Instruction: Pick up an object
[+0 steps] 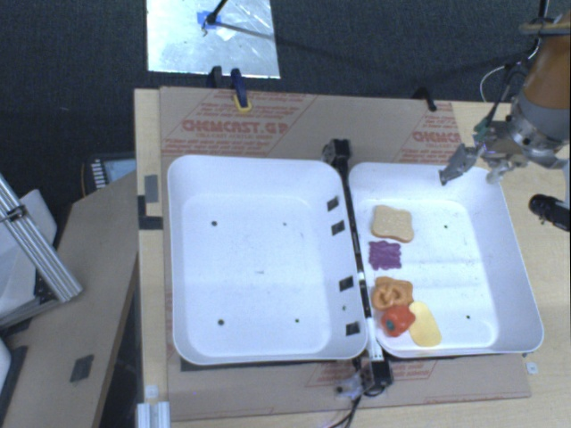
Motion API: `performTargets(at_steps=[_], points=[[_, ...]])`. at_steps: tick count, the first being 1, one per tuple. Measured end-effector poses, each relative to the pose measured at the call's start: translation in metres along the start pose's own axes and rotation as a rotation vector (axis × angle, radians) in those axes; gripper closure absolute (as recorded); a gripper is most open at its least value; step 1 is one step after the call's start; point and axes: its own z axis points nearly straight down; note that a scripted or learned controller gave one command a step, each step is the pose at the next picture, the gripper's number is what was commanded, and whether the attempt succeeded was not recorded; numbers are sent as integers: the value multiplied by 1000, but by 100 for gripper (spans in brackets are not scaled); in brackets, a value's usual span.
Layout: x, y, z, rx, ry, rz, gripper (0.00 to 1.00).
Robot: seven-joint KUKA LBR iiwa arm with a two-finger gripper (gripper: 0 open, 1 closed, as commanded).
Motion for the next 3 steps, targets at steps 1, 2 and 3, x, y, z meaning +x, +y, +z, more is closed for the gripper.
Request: performTargets(at_steps=[1,2,3], points=[[50,-16,-173,-20,-2,-7,0],[-5,-52,-276,-14,-6,7,0],[-40,-111,-305,-5,-3,7,0]])
